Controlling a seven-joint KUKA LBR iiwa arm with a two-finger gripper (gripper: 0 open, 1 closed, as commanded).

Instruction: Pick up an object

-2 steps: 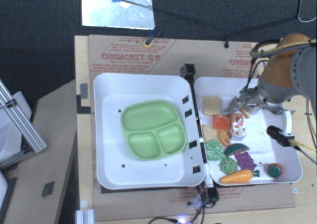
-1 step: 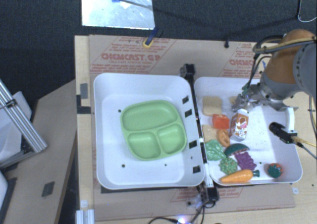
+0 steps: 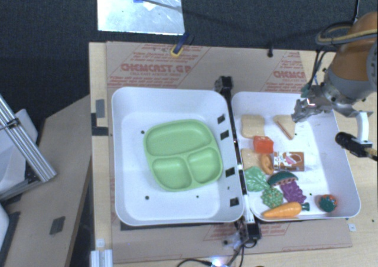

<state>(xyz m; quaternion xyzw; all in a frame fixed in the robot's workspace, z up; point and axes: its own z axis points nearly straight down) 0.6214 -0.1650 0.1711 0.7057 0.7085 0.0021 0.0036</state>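
The right bin (image 3: pixel 339 159) holds several toy foods. A toast slice (image 3: pixel 253 125) and a tan bread wedge (image 3: pixel 286 126) lie at its far end. Nearer are an orange block (image 3: pixel 263 144), a brown snack packet (image 3: pixel 288 160), purple grapes (image 3: pixel 291 190) and a carrot (image 3: pixel 283 210). A red-and-green ball (image 3: pixel 326 202) lies in the near right corner. My gripper (image 3: pixel 301 110) hangs over the bin's far right part, just right of and above the bread wedge. I see nothing in it.
The left bin (image 3: pixel 127 142) holds a green divided plate (image 3: pixel 180 155). A black divider with clips (image 3: pixel 231 142) runs between the bins. A black part of the arm (image 3: pixel 354 142) sticks out over the right bin's right rim.
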